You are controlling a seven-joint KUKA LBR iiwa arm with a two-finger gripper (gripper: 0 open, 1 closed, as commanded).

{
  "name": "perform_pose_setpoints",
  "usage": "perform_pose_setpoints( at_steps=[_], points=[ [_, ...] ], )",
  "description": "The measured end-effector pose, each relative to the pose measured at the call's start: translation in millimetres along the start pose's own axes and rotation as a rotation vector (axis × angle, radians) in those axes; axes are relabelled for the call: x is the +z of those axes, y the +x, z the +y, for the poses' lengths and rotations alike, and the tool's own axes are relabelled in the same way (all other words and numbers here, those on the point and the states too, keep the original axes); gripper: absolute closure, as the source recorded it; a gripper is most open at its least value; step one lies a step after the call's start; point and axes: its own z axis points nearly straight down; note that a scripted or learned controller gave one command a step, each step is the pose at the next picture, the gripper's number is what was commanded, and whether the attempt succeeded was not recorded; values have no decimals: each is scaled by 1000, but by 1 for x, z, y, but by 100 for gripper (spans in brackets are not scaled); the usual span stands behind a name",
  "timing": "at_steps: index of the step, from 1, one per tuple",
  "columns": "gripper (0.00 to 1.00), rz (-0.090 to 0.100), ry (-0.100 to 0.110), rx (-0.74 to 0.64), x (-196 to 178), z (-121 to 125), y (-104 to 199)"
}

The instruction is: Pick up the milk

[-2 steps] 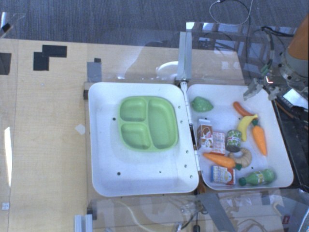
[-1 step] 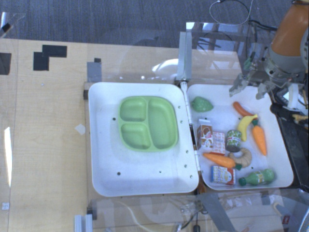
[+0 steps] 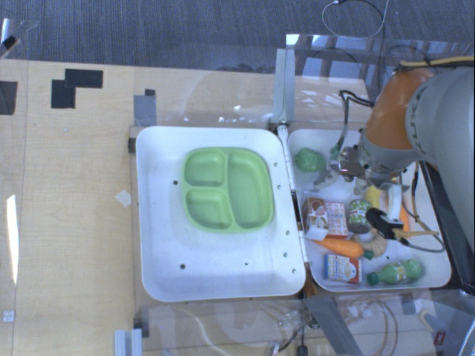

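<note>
The grey arm's pincer (image 3: 338,163) hangs low over the far half of the right-hand white bin (image 3: 444,277). I cannot tell whether it is open or closed, and nothing shows in its grip. Just beside it, on the side away from the arm, sits a round green lump (image 3: 309,159).

Next out, on the pincer's near side and a little away from the arm, is a flat white carton with red print (image 3: 325,216). I take this to be the milk. It lies on its broad face close to the wall shared with the other bin. Its outline is almost square, and its slightly longer axis seems to run across the bin, from that wall towards the arm. Which end is its top I can't make out. To reach it, the pincer would have to come towards the bin's near edge and then drop.

A small can (image 3: 358,215) stands against the carton's arm-side edge, and an orange carrot (image 3: 343,248) lies along its near edge, so both crowd it. Farther off are a small white and orange box (image 3: 341,268) and a green bottle (image 3: 397,273).
</note>
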Motion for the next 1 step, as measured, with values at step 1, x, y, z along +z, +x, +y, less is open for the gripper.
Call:
perform_pose_setpoints(
  at_steps=[1],
  points=[
    [100, 2, 2, -4, -8, 1, 1]
  ],
)
